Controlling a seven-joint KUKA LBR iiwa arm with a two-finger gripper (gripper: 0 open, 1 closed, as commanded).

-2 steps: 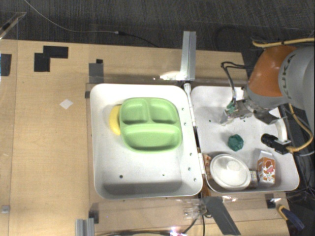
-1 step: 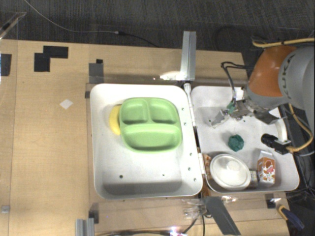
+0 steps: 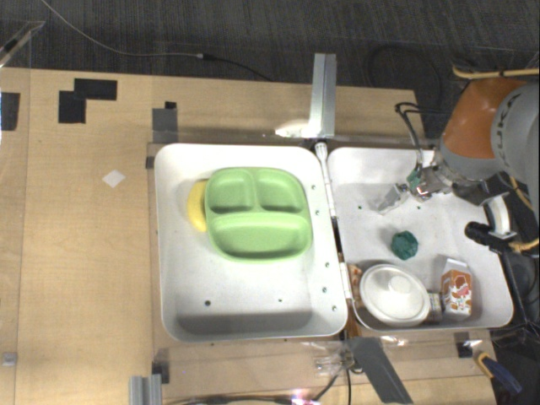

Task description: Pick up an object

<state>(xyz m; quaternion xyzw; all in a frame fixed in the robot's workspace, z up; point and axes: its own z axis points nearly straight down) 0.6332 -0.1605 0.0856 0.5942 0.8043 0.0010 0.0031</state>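
Teal-green rounded lump (image 3: 405, 245) lying loose on the floor of the right-hand shallow white bin (image 3: 363, 171), near its middle: likeliest thing to pick. Blurred silver jaws near it, farther back in the view, at the end of the grey arm with the orange band (image 3: 472, 129), over bare bin floor. Parted or clenched: cannot tell. Nothing seen between them.

To do the step well: shift toward the lump until centred over it, come straight down, close across its narrower width, and lift only once seated. Probably prone to rolling, given the rounded shape, so grip squarely rather than off-centre.

Nearby: round white bowl (image 3: 394, 294) just in front of the lump, by the bin's near wall; small red-and-white carton (image 3: 456, 289) just beside the bowl, to its right. Both close enough to catch a wide approach from the front, so better to come in from the open back side.

Well apart, in the left-hand white bin (image 3: 253, 319): light green divided plastic tray (image 3: 256, 212), resting over a yellow object (image 3: 196, 207) peeking out at its left edge. No obstacle.
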